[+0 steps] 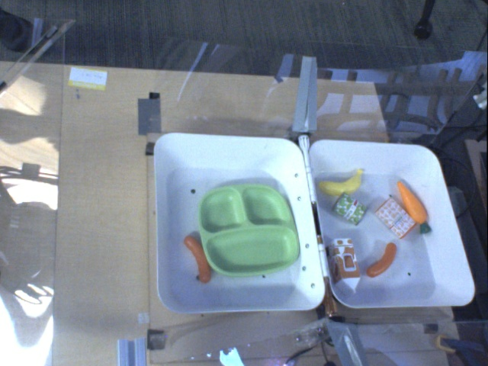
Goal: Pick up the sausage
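Lying in the left bin (171, 204), sausage (197, 257) touches the green divided plate's (248, 229) lower-left rim, so approach from its open side. A second sausage (381, 259) sits right of the plate.

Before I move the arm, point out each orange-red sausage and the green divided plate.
Orange-red sausage in the left bin (198, 258): camera view, middle of its curved body.
Orange-red sausage in the right bin (382, 260): camera view, middle of its body.
Green divided plate (248, 248): camera view, floor of its large compartment.
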Tool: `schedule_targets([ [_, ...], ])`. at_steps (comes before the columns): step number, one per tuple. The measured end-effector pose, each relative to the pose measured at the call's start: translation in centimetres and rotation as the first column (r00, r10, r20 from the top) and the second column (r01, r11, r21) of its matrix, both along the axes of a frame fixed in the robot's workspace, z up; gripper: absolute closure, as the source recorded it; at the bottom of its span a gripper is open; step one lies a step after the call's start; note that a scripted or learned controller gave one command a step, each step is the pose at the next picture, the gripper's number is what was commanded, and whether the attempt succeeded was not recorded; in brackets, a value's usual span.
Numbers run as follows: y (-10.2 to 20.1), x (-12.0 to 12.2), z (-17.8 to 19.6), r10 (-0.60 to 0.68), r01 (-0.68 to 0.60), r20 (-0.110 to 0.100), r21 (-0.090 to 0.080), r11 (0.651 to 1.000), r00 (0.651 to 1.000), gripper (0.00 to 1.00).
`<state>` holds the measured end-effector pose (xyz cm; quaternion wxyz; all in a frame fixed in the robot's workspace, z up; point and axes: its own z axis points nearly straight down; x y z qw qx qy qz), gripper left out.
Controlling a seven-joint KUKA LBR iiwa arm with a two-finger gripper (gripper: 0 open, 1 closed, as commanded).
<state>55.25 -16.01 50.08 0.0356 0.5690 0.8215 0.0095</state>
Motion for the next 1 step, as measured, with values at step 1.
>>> schedule_targets([
  [1,0.15,0.21,1.29,0.008,-0.008,0.011,-0.005,1.0,1.0,1.0],
])
